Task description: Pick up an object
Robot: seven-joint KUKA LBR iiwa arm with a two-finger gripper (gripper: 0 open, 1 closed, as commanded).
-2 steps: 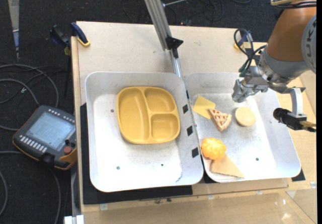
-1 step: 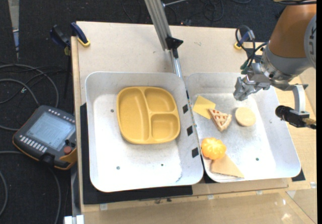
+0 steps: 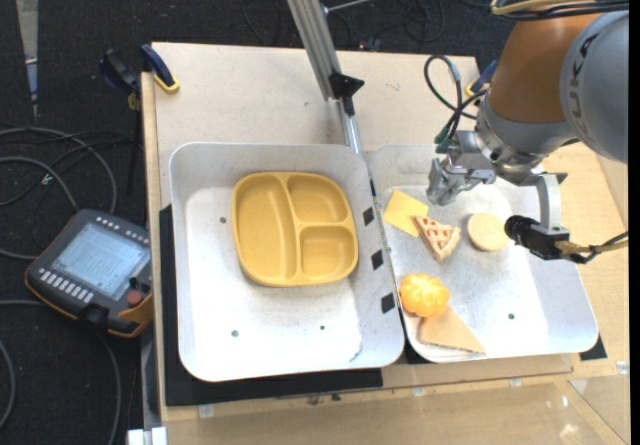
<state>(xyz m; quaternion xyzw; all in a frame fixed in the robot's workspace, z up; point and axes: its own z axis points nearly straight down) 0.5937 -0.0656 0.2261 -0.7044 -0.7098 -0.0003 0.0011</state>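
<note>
— Since nothing sits between the fingers of our gripper (image 3: 447,183), we'd say the pick is not made yet. All of it is left: come down, close, lift.

— Agreed. Where do we stand over the bins?

— We hang over the far part of the right bin (image 3: 560,318), with the toy food spread on the floor below and toward the near side.

— And the fingers?

— We can't tell their state; they read as one grey cluster from this angle, so we won't guess.

— What lies closest to us?

— The cheese (image 3: 405,212) is just beside the gripper, a little to its left and nearer the camera. The pizza slice (image 3: 438,235) is next to that, almost straight below our tip in the view. The round cookie (image 3: 487,231) is to the right of the slice.

— And the rest?

— The orange (image 3: 424,295) and the tan wedge (image 3: 448,332) are well apart from us, at the near edge. The yellow tray (image 3: 295,228) lies in the left bin (image 3: 200,263), farther still.

— So our likeliest target, by our judgement, is the cheese or the slice.
</note>
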